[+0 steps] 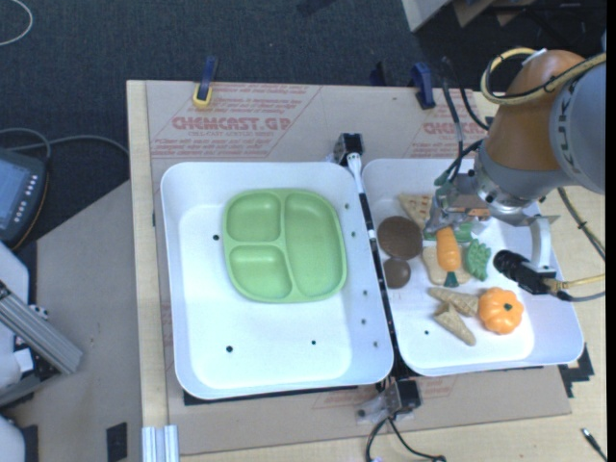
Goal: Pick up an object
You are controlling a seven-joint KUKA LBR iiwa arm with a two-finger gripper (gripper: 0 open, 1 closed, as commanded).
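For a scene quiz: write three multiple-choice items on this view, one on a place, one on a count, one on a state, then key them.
1. Where does the green divided plate lie?
A. left bin
B. right bin
C. bare bench

2. How many compartments has it?
A. two
B. three
C. five

3. How does the toy carrot lie?
A. flat in the right bin
B. hanging in the air
C. on the plate

Key: 1 A, it sits inside the left bin; 2 B, three hollows show; 3 A, it rests on the bin floor below the gripper.

One fixed camera looks down at a slant (from above the bench (289, 114)) on both bins (192, 287).
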